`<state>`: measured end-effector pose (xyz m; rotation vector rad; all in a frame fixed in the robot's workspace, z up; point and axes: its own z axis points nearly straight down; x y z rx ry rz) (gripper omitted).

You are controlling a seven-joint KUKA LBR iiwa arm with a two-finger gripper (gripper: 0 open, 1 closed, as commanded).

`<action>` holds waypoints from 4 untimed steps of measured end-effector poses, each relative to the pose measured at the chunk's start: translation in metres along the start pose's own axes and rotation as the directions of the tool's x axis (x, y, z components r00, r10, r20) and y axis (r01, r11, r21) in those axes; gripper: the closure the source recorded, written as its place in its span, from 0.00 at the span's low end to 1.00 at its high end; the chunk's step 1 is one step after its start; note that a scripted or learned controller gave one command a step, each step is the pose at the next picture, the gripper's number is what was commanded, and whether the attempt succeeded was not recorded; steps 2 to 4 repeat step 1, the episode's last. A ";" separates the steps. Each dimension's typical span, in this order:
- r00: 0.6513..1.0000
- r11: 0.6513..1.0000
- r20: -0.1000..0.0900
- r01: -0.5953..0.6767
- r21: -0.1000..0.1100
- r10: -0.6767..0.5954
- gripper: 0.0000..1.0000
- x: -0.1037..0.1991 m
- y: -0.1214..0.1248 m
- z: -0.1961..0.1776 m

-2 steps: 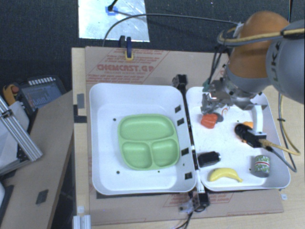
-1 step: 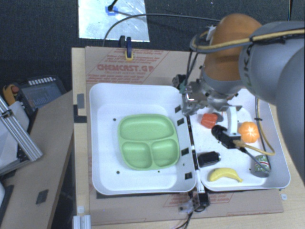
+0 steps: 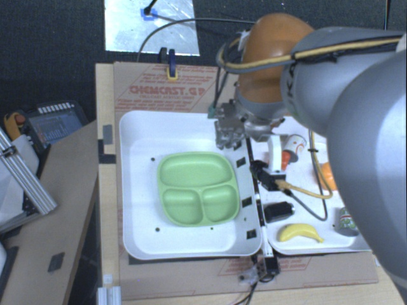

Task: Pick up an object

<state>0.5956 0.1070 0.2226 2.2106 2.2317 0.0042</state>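
My gripper (image 3: 229,138) hangs over the back right corner of the left bin (image 3: 137,170), close to the divider between the bins. Its fingers are hard to make out against the bin wall. A green divided plate (image 3: 197,188) lies flat in the left bin, just below and left of the gripper. In the right bin a yellow banana (image 3: 301,233) lies near the front edge. A white bottle with an orange tip (image 3: 285,151) sits further back, right of the gripper. A small orange thing (image 3: 326,173) peeks out beside the arm.
The large grey arm with its orange band (image 3: 273,49) covers most of the right bin (image 3: 318,250). A yellow cable (image 3: 305,192) and black clips (image 3: 278,210) run along the divider. Cardboard lies under the bins; a metal bracket (image 3: 25,176) stands at the left.
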 end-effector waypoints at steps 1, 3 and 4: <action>1.000 1.000 0.001 -0.005 0.001 0.005 0.00 -0.003 -0.001 -0.001; 1.000 1.000 0.001 -0.005 0.001 0.005 0.00 -0.003 -0.001 -0.001; 1.000 1.000 0.001 -0.005 0.001 0.005 0.00 -0.003 -0.001 -0.001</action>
